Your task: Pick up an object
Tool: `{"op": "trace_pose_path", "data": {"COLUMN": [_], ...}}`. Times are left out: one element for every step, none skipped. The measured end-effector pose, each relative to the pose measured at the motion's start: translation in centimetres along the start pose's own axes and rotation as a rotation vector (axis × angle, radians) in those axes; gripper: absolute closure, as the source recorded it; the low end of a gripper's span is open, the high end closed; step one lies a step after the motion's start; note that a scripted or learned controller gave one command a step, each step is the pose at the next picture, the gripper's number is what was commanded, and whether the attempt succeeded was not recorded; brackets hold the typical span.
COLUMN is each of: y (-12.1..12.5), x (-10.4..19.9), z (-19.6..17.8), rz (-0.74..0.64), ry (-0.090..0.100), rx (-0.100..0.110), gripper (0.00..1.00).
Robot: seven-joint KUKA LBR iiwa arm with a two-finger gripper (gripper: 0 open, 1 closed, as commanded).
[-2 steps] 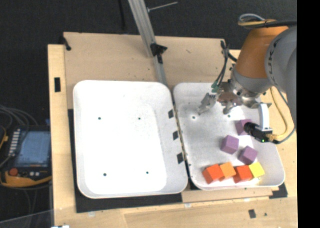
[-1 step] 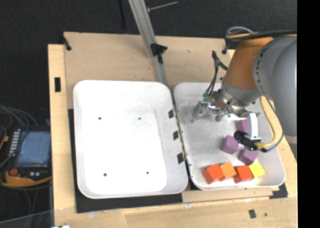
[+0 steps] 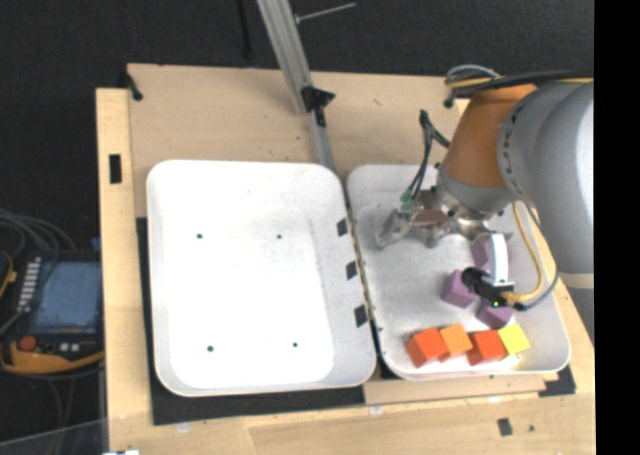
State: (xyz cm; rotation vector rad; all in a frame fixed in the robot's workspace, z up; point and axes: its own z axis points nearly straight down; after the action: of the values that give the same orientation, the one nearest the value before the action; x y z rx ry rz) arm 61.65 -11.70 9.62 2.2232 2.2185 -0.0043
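My gripper (image 3: 408, 230) hangs low over the upper left part of the right bin (image 3: 400, 303), under the orange wrist band. Nothing shows in its grasp. Below and right of it lie two purple blocks (image 3: 458, 288) (image 3: 495, 315), with a third purple piece (image 3: 480, 251) partly hidden by a white part and cables. Along the bin's front edge sits a row of blocks: orange-red (image 3: 428, 346), orange (image 3: 456, 338), red (image 3: 487, 346) and yellow (image 3: 514, 339).
The left bin (image 3: 245, 273) lies beside the right one, with black clips along the shared rim. A slanted metal pole (image 3: 290, 43) rises behind the bins. A handheld control pendant (image 3: 55, 303) lies off the bench at the left.
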Motion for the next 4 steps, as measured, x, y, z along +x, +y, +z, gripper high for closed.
{"op": "trace_pose_path", "data": {"y": [0.1,-0.2,-0.9,-0.9], "x": [0.0,0.1,0.5,0.8], "z": [-1.3,-5.8,-10.7,-15.3], "rz": [0.005,0.002,-0.005,-0.006], "ry": [0.002,0.002,0.002,0.001], "rx": [-0.005,-0.006,-0.008,-0.009], "gripper": [1.00,1.00,1.00,1.00]}}
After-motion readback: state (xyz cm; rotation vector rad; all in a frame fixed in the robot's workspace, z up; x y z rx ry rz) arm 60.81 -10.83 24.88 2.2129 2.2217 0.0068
